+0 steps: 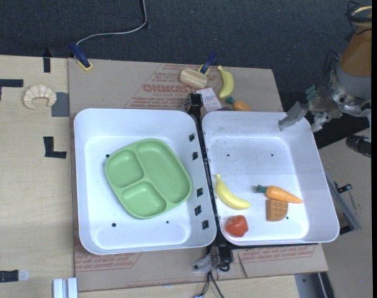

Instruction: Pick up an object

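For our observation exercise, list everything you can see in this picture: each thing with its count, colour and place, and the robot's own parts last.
bins: 2, white, side by side on the bench
divided plate: 1, green, left bin
banana: 1, yellow, right bin
carrot: 1, orange, right bin
waffle piece: 1, tan, right bin under the carrot
red fruit: 1, red, right bin front
croissant: 1, beige, bench far left
second banana: 1, yellow, behind the bins
bread roll: 1, tan, behind the bins
gripper: 1, grey, over right bin's back corner

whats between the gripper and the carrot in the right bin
Bare white floor of the right bin: in the camera view nothing lies between the gripper at its far rim and the carrot near the front.
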`<act>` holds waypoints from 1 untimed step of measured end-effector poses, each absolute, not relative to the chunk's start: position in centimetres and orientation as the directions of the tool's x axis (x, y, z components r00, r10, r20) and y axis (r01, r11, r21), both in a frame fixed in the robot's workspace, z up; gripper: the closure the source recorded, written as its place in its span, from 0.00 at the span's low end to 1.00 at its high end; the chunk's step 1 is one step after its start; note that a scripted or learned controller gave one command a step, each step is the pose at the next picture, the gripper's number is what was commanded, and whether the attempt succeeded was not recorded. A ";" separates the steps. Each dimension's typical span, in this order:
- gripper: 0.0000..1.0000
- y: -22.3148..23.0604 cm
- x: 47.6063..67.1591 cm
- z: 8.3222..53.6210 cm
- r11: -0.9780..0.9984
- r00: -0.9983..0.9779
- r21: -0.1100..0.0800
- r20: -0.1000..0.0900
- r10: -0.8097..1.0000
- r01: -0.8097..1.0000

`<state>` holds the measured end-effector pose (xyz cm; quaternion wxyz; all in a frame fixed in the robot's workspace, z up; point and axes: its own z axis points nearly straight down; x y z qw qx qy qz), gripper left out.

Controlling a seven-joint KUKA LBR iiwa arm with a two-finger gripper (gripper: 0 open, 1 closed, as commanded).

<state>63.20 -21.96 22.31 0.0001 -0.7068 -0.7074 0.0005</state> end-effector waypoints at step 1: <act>0.00 -17.9 53.3 15.6 0.001 -0.001 -0.004 0.001 1.000 1.000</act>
